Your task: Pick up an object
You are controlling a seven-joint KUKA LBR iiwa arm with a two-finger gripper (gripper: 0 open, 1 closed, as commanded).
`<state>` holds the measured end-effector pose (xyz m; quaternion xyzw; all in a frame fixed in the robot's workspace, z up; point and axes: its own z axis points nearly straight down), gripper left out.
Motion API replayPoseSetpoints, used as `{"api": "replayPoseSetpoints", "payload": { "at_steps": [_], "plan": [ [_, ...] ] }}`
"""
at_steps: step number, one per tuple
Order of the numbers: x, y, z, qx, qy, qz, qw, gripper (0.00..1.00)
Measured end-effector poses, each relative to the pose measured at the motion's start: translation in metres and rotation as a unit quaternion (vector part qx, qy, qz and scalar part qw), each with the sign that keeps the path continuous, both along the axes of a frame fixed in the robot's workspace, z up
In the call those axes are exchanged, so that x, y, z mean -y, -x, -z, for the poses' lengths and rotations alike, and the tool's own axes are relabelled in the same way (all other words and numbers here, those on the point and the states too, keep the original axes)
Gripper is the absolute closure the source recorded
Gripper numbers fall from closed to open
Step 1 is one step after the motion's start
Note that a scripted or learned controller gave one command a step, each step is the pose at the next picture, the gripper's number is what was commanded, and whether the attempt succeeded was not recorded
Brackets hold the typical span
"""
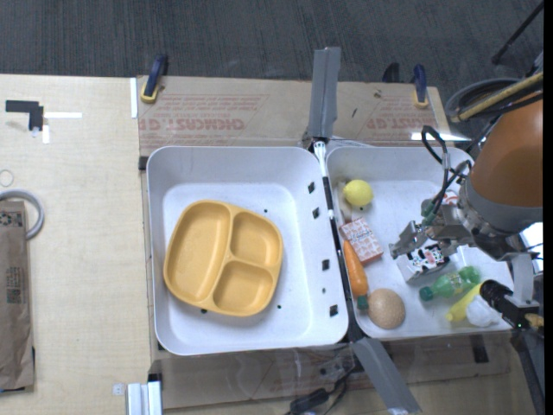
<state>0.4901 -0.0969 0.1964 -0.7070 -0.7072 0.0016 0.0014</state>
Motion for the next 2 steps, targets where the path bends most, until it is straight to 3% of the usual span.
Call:
{"api": "replayPoseSetpoints", "payload": {
  "at_steps": [1,2],
  "plan": [
    [-0.002,-0.018,0.092,0.002,-0.0002,-0.089,0.9960,0.00],
    [-0.030,-0.052,0.005,0.002,0.0000,-0.099,0.9951,0.00]
  ]
}}
